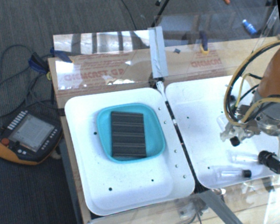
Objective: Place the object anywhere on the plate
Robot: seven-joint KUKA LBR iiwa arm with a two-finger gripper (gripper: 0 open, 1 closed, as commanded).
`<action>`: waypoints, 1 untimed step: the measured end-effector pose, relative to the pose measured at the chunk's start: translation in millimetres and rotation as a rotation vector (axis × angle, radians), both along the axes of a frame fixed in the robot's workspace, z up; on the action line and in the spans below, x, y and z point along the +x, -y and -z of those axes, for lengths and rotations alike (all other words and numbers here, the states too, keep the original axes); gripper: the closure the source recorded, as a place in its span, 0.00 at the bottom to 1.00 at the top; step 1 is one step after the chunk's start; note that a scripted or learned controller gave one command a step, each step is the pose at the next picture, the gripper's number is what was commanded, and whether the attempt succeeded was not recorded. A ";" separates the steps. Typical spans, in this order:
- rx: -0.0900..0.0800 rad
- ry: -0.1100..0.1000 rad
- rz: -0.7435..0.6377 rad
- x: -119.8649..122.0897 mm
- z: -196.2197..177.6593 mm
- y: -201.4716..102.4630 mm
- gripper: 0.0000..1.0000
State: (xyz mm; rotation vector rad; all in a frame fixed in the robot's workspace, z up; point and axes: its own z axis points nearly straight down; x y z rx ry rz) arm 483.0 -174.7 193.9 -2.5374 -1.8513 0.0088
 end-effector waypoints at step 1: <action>0.000 0.000 0.000 0.0 -0.1 0.1 0.00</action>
